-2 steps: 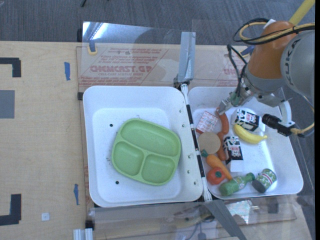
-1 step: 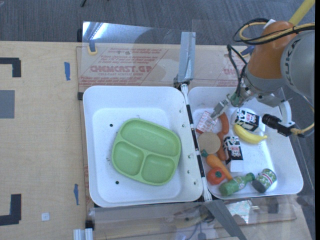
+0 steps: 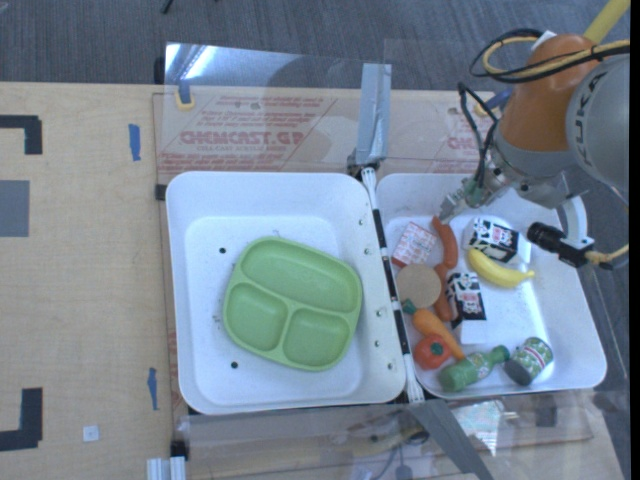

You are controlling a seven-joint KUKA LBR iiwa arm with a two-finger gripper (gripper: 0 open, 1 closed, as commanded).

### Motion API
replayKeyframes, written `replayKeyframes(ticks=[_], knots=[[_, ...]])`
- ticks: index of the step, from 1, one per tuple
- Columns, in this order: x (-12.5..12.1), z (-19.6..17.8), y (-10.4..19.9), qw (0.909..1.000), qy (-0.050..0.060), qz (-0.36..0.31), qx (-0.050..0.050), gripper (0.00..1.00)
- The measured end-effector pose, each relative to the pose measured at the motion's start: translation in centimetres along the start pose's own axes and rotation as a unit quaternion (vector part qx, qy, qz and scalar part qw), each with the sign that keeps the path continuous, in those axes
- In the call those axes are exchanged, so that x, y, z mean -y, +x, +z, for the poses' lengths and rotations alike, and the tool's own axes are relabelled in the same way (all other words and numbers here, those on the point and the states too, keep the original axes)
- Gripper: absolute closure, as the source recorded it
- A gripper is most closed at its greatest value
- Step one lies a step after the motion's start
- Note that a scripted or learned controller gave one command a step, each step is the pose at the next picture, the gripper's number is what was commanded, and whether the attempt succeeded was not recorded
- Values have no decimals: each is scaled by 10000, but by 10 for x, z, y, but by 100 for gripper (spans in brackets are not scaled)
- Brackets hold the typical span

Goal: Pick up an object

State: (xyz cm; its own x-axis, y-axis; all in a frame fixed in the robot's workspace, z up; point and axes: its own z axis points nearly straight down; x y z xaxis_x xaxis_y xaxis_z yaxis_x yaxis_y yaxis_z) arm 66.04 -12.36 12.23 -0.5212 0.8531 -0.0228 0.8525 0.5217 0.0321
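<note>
- Upper right of frame: grey KUKA arm w/ orange band (image 3: 545, 78) leans over the right shallow white bin (image 3: 585, 353); its two-finger gripper (image 3: 468, 200) hangs low near that bin's upper-left corner, just above the top end of a long red-orange sausage-shaped toy (image 3: 446, 253)
- Pincer state: can't tell – tip is small & blurred, nothing clearly seen clamped in it
- Candidate things all lie in the right bin: yellow banana (image 3: 500, 268), black-and-white cow-pattern carton (image 3: 493, 238), small white-and-red packet (image 3: 412, 244), round tan disc (image 3: 419, 287), small dark-labelled box (image 3: 466, 298), orange carrot toy (image 3: 438, 330), red tomato-like toy (image 3: 433, 353), green bottle (image 3: 470, 369), green-labelled can (image 3: 528, 360)
- Left-centre: left white bin (image 3: 200, 208) holds a light-green three-section plastic plate (image 3: 292, 302), well apart from the gripper
- Risks, as I judge: items crowd & touch along the bin's left side, so closing could pinch two at once or nudge one away; rounded sausage may slip out; bin wall close by, could get clipped
- Writing: reddish print on the clear sheet (image 3: 255, 128) behind the bins, too faint to read; packet & can labels illegible
</note>
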Motion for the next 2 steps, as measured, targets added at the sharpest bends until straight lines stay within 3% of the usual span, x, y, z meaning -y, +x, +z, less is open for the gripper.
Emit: replayKeyframes(ticks=[1, 2], knots=[[0, 0, 0, 10000, 2, 1, -2, 0], [0, 0, 0, 10000, 2, 1, -2, 0]])
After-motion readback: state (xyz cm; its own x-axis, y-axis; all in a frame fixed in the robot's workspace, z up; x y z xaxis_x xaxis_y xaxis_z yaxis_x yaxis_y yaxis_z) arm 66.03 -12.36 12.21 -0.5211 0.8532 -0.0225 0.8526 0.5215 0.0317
